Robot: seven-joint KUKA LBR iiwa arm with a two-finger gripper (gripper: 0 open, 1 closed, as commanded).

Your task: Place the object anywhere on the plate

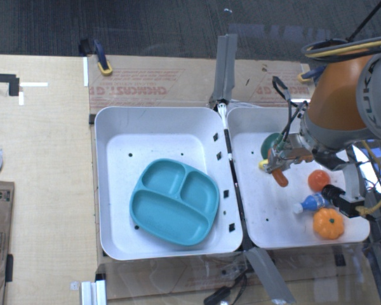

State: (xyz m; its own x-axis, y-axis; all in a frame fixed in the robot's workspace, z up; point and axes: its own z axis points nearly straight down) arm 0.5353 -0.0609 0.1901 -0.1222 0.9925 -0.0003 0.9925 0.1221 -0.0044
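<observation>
In the right-hand bin (260, 234), centre-right of the frame, we see the hand (277, 164) low over a small orange-brown object (280, 178); whether it grips, we cannot tell. We judge this piece light, rigid and smooth, likely to slip, best taken across its narrow middle. A dark green item (268, 145) sits half hidden behind the hand. At lower right lie an orange ball (317, 180), a small pumpkin (328, 223) and a blue-and-white piece (310, 203), its shape unclear. The teal divided plate (175, 200) waits in the left bin (114, 170).
</observation>
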